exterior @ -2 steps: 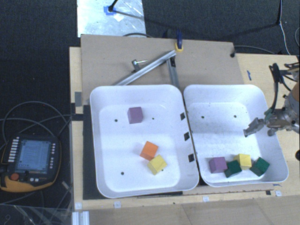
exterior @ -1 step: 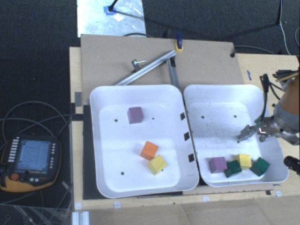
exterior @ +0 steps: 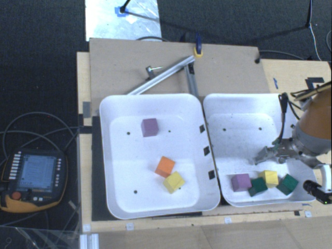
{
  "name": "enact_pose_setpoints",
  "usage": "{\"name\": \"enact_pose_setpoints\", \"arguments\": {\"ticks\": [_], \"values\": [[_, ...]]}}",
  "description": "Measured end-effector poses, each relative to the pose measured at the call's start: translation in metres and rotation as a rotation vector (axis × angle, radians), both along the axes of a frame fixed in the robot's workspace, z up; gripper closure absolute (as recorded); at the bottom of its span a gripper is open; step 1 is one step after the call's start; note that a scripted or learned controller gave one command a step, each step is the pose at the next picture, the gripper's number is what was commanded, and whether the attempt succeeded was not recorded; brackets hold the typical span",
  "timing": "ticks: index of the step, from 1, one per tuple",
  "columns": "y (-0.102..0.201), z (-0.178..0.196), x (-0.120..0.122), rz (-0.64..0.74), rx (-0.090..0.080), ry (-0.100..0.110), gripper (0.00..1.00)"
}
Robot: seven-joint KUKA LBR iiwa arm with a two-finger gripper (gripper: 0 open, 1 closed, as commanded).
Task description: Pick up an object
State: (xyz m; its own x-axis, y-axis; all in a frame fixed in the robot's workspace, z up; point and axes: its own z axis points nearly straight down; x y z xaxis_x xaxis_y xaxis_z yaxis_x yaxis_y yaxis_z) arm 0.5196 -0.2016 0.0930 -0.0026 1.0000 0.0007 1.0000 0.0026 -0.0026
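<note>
The right bin holds a row of cubes near its front wall: a purple cube, a dark green cube, a yellow cube and a green cube. My gripper reaches in from the right and hovers just behind this row, above the bin floor, a little behind the yellow and dark green cubes. I see nothing held in it. In the left bin lie a purple cube, an orange cube and a yellow cube.
A metal bar lies slanted on the bench behind the bins. Black clips sit along the seam between the bins. A teach pendant with cables rests on the floor at the left.
</note>
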Motion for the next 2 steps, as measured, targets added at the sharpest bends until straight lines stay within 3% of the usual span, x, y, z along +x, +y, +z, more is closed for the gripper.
{"name": "enact_pose_setpoints", "arguments": {"ticks": [1,2], "values": [[-0.001,0.014,0.002,0.002,-0.003,-0.007,1.00],[0.001,0.077,0.008,0.003,-0.004,-0.011,1.00]]}}
